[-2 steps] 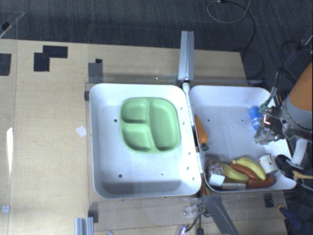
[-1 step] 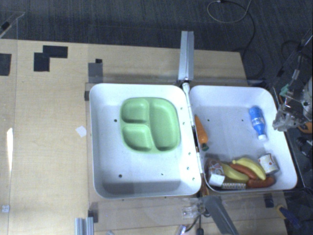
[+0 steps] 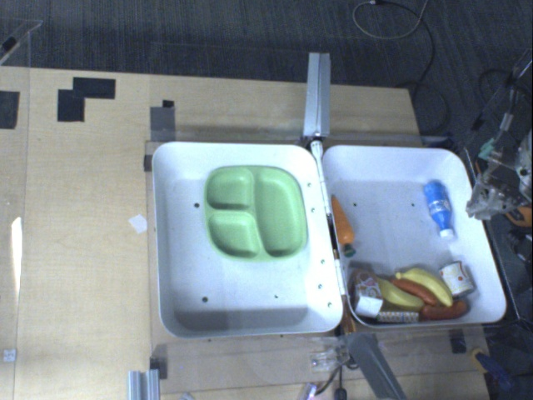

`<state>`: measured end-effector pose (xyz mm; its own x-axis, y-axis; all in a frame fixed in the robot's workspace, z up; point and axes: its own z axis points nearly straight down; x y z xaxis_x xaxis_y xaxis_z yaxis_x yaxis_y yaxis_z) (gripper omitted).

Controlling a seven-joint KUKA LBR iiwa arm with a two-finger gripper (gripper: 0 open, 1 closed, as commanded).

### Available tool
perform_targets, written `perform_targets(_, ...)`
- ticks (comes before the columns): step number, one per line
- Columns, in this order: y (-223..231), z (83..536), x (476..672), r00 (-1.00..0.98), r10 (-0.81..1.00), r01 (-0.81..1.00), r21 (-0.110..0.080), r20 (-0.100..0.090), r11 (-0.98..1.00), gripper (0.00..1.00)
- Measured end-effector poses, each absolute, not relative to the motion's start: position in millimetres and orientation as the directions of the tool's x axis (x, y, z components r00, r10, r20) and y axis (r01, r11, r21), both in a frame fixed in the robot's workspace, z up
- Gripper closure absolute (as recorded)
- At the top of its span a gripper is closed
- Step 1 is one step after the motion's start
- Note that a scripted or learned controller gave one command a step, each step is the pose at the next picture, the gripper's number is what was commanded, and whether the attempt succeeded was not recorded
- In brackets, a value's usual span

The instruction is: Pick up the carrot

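- Slender orange carrot (image 3: 341, 223): lies lengthwise in the right shallow white bin (image 3: 391, 169), against that bin's left wall, just beside the divider between the two bins.
- Left shallow white bin (image 3: 179, 298): holds a pale green three-compartment plastic tray (image 3: 255, 212) near its middle.
- Small clear bottle with blue label (image 3: 437, 207): rests near the right bin's right wall, well apart from the carrot.
- Yellow bananas (image 3: 416, 286), a red sausage-shaped item (image 3: 437, 310) and a small white carton (image 3: 457, 279): crowd the right bin's near edge.
- Claw (image 3: 498, 197): hangs beyond the right bin's right rim, above the light wooden worktop (image 3: 75, 223) edge; its state cannot be told here.
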<state>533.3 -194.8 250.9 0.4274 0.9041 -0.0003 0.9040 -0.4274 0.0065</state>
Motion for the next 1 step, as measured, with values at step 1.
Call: perform_targets(1,-193.7,261.3,534.9,0.420,0.907,0.907,0.009,-0.001,-0.420,1.00)
